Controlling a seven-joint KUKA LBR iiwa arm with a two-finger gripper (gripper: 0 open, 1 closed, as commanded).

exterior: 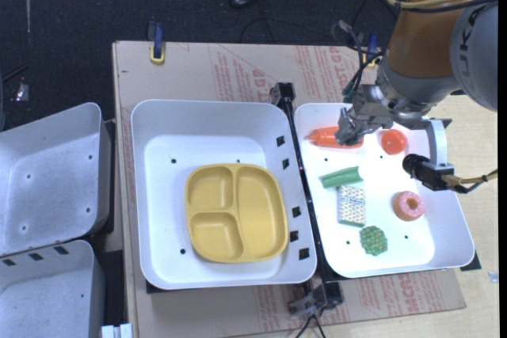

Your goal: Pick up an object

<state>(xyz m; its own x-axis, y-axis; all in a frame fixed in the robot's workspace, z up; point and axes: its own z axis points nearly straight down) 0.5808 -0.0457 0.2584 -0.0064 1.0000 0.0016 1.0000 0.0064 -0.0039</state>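
Two white bins are seen side by side on the bench. In the left bin (pixel 150 170) one yellow tray (pixel 236 212) with three compartments is laid flat, near the middle of the bin floor and closer to its near edge.

In the right bin (pixel 451 241) six small things are counted. One orange carrot (pixel 323 137) lies at the far left corner, pointing along the far edge. One green piece (pixel 341 176) is set just nearer than it, by the left wall. One patterned packet (pixel 352 204) lies just nearer than the green piece, at about the middle of the bin, and one green knobbly ball (pixel 373 240) is placed toward the near edge. One red ball (pixel 394 142) is found by the far edge, and one pink doughnut (pixel 409 205) lies toward the right wall.

The gripper (pixel 349 135) is lowered at the carrot's right end, at the far edge of the right bin. Whether its jaws are released or clenched cannot be told, and no hold on the carrot can be confirmed.
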